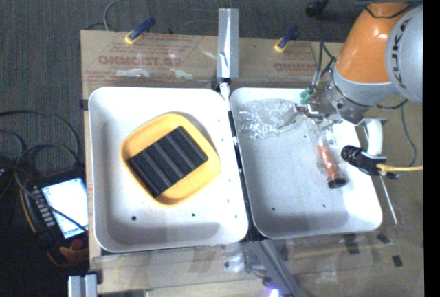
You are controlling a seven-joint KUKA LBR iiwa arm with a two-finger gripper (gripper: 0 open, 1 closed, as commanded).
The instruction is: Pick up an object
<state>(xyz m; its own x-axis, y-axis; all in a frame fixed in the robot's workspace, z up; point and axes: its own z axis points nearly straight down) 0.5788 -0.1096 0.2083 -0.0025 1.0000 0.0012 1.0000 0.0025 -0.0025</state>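
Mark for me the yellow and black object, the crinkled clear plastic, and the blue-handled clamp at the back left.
yellow and black object [170, 157], camera view, on its black ribbed middle.
crinkled clear plastic [263, 115], camera view, on its bunched centre.
blue-handled clamp [140, 29], camera view, on its blue handle.

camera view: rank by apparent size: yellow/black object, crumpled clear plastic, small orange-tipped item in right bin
1. yellow and black object, left bin
2. crumpled clear plastic, right bin
3. small orange-tipped item, right bin; partly under the arm, so its full extent is unsure.
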